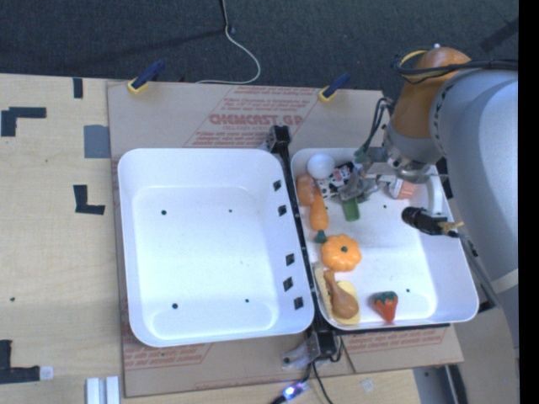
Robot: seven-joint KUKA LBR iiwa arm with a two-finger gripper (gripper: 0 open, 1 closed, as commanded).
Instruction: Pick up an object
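The small red strawberry toy (386, 305) lies at the near wall of the right shallow white bin (450, 280), and the hand (354, 194) is low at the far end, perhaps aiming at a green block (350, 209); its grip I cannot tell.

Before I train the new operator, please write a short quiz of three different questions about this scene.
1. True or false: the pumpkin lies in the left bin.
2. Which lies nearest the front wall of the right bin? A) white ball B) strawberry C) carrot
3. Fill in: the gripper hovers over the ___ bin.

Key: 1 false; 2 B; 3 right.
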